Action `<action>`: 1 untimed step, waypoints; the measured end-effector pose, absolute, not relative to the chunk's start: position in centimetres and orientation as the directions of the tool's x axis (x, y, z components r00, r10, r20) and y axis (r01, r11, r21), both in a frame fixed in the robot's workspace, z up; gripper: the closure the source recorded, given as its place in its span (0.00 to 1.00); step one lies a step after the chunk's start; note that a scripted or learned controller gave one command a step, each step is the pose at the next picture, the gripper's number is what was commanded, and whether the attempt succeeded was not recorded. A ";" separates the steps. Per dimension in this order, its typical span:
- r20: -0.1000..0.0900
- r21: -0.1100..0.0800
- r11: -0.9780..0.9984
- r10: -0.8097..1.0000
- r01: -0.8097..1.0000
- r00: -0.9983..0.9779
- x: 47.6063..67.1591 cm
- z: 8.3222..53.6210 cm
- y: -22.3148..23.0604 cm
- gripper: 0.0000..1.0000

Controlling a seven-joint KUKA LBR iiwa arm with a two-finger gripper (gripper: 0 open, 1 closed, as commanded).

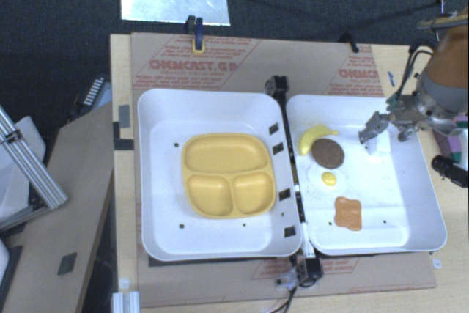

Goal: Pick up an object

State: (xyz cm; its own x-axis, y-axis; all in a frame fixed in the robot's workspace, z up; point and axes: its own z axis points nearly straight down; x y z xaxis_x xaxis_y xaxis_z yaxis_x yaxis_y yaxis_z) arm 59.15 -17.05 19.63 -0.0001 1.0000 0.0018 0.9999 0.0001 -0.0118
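The fingers (371, 130) of the gripper (388, 127) hang over the upper right part of the right bin (418, 179), but at this slant and size it cannot be told whether they are spread or pressed together; nothing shows between them. The arm (448, 77), grey with its orange band, comes in from the right above them.

Taking the brown round cookie (327, 152) as the landmark: it lies in the upper left part of the right bin, and the gripper sits to its right and a little higher, apart from it. A yellow banana (314, 135) curves just up and left of the cookie, touching or slightly tucked under its edge. A small yellow piece (329, 178) lies just below the cookie, near but separate. Farther below and a little right of the cookie rests an orange flat piece (348, 213), well apart from the gripper.

Left of the cookie, across the divider, the left bin (157, 157) holds a yellow three-compartment tray (223, 174) near its middle. Both bins rest on the cardboard-covered surface (220, 59).
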 end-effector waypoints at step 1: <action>0.000 0.001 0.003 1.000 1.000 -0.003 59.4 20.4 -17.0 0.00</action>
State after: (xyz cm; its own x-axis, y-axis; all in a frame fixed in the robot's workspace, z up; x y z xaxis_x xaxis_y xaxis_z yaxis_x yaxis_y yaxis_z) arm 59.43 -16.99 20.43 -0.0030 1.0000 -0.0004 1.0000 0.0030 0.0008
